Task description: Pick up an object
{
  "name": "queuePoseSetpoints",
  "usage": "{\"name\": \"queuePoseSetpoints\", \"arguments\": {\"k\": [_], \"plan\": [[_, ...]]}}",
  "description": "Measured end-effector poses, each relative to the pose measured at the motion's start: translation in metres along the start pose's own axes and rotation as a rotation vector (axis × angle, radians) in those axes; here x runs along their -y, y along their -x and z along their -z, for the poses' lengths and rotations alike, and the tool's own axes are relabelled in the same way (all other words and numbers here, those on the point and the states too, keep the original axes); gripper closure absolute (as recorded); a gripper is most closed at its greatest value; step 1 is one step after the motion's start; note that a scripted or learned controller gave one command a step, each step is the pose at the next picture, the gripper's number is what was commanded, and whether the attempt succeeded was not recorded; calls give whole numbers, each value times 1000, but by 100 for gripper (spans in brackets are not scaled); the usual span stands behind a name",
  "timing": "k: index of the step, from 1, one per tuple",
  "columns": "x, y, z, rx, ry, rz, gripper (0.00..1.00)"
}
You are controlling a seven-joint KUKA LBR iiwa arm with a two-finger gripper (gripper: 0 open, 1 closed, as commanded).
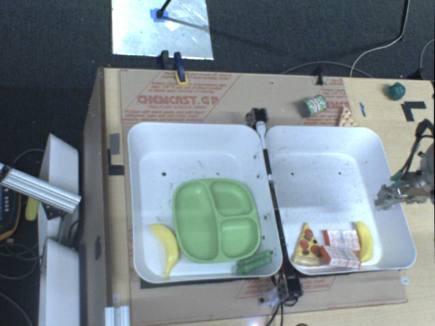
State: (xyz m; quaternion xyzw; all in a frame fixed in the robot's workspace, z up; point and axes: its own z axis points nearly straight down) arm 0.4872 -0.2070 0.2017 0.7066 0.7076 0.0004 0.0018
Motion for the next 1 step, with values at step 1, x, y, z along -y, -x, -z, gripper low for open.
{"name": "queuePoseSetpoints", "arguments": {"k": [1], "plan": [[0, 0, -2, -1, -1, 0, 100]]}}
